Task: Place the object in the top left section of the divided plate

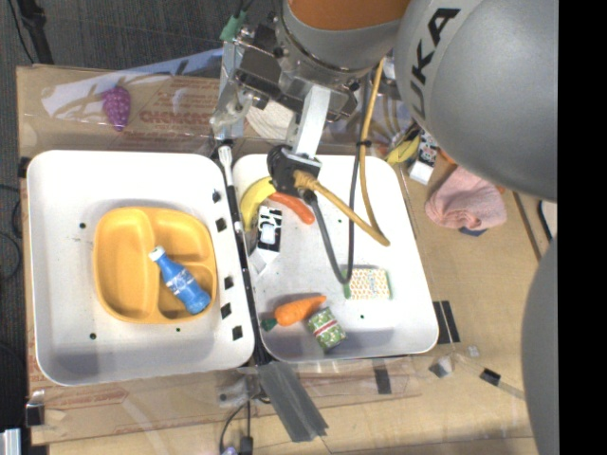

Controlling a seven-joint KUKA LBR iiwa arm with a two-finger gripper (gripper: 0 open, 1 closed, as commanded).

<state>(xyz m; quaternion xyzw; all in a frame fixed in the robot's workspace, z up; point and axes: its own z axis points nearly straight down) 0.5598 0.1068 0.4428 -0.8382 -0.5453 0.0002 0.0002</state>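
The gripper hangs over the right bin's left edge by the banana; its grip cannot be told. The blue bottle lies across the yellow divided plate's ridges (left bin).

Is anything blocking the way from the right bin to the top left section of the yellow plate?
A blue bottle lies on the yellow plate, but toward its lower right; the top left section looks bare. The bins' walls lie between.
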